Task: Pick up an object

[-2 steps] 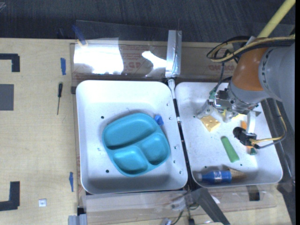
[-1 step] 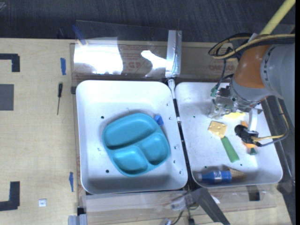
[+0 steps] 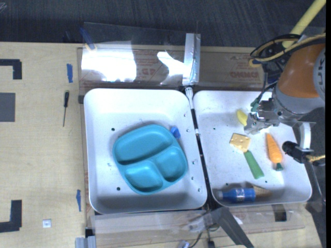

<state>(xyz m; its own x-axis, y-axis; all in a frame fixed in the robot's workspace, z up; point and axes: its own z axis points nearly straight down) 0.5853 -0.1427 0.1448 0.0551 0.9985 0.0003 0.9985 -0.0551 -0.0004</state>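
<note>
Yellow piece (image 3: 242,117) lies at the right bin's (image 3: 217,180) far side, just left of the gripper (image 3: 257,124), whose grip I cannot tell; this looks like the approach, so next comes a descent over it.

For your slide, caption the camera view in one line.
Grey arm's gripper hovers over right white bin near yellow cheese wedge.

Bench top (image 3: 36,154): pale wood-grain panel, marked with black corner brackets (image 3: 14,66) and blue tape strips (image 3: 69,72). A dark screwdriver (image 3: 65,106) lay near its left part. Floor (image 3: 155,6): dark grey carpet beyond the bench. Clear plastic screen (image 3: 134,61) behind the bins caught a bright glare of overhead light.
</note>
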